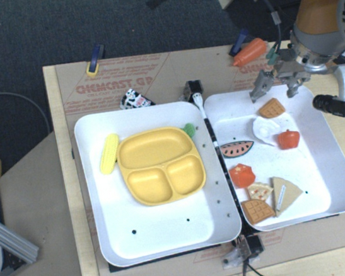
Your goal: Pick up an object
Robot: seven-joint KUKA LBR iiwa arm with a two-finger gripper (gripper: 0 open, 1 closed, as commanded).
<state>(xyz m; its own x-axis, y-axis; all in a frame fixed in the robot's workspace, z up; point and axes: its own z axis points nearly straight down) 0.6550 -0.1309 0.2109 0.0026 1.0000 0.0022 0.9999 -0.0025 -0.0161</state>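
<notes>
Gripper [275, 86] is seen at upper right of the frame, over the far edge of the right bin [335, 143], fingers spread wide with nothing between them. A waffle piece [271, 109] is located just below the gripper, apart from it. Right bin count: two waffle pieces (second one [257, 209] at lower centre), two red tomatoes [288, 139] [242, 174], one watermelon slice [236, 149], one white disc [268, 128], one pizza slice [260, 191], one sandwich wedge [286, 191]. Left bin [108, 226]: one yellow divided tray [160, 164], one corn cob [108, 153].
</notes>
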